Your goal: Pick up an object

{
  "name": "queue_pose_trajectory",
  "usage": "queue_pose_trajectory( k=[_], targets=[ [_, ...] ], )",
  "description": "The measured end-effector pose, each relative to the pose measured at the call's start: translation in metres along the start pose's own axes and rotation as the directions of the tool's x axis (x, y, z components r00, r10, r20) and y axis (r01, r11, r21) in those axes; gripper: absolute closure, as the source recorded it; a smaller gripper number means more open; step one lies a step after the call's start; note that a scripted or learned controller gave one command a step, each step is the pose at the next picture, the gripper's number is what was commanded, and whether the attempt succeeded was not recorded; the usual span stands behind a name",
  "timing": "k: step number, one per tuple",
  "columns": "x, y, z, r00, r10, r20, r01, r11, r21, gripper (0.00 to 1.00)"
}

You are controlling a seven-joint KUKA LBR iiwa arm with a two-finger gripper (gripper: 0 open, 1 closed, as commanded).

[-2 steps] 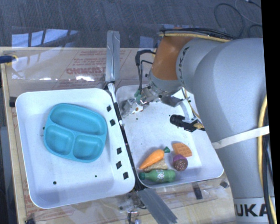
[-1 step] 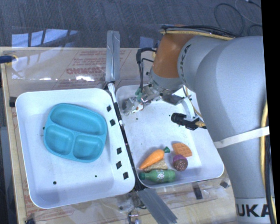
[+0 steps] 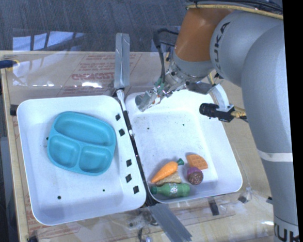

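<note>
At the near edge of the bench, a flat grey metal strip lies at a slant, just below the place where the two bins meet. The bench surface looks like pale wood under a clear, shiny sheet.

The right bin is a shallow white plastic tray with rounded corners and a slightly speckled floor. In its near part there is a small group of toy foods, close together. The green cucumber is long and smooth and lies nearest to the front wall. Just behind it lies the orange carrot, tapered, with a small green top that points to the right. To the right of the carrot is a dark red round piece, and behind this an orange wedge with fine ridges on its surface. A thin pale piece lies between the carrot and the cucumber; I cannot tell what it is.

The left bin has the same form. It holds a turquoise plate, smooth and matte, oval, divided into three compartments.

Farther back, the gripper hangs over the far left corner of the right bin, well apart from the toy foods. Nothing is between its fingers, but whether the jaws are open or closed I cannot tell. Behind it rises the grey arm with its glossy orange band.
</note>
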State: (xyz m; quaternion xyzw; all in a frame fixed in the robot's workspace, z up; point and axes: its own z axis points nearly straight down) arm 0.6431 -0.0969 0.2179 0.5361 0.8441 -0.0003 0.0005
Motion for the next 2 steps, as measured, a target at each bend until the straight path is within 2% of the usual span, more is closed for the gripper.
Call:
queue_pose_trajectory(
  k=[1, 2],
  targets=[
    [0.032, 0.03, 0.005, 0.988, 0.153, 0.0, -0.153, 0.988, 0.0, 1.0],
    [0.027, 0.027, 0.027, 0.873, 0.488, -0.001, -0.488, 0.873, 0.007, 1.0]
  ],
)
